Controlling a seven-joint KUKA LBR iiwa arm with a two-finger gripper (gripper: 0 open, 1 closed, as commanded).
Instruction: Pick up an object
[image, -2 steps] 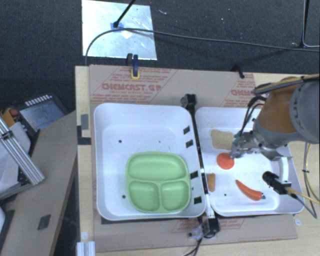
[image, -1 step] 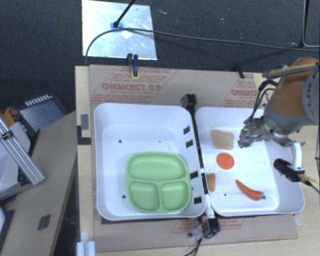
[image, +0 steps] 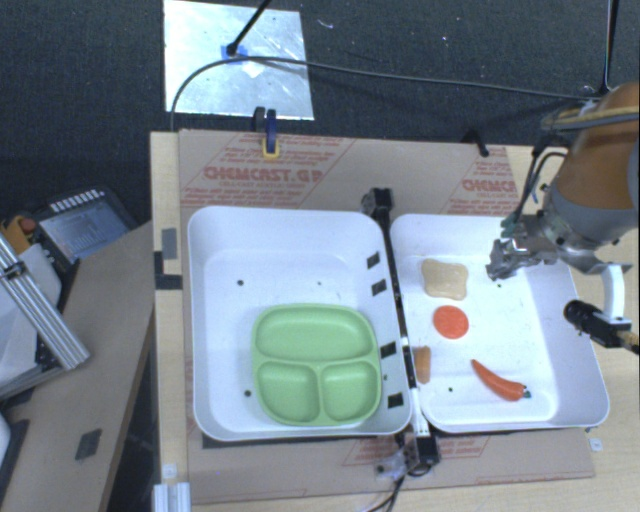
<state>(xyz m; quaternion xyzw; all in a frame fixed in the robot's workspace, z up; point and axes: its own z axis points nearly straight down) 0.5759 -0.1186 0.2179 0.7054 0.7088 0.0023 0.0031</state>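
Green divided plate (image: 316, 364) sits at 6 o'clock in left bin (image: 215, 300). Right bin (image: 570, 380) holds bread piece (image: 445, 279), orange disc (image: 451, 322), chili (image: 497, 380). Gripper (image: 503, 262) at bread's 3 o'clock, state unclear

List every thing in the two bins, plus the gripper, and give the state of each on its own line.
Green divided plate: lying flat in left bin.
Beige piece: loose in right bin.
Orange-red disc: lying flat.
Orange carrot-like piece: lying on its side.
Small brown piece: against the bin's left wall.
Gripper: above right bin, holding nothing.
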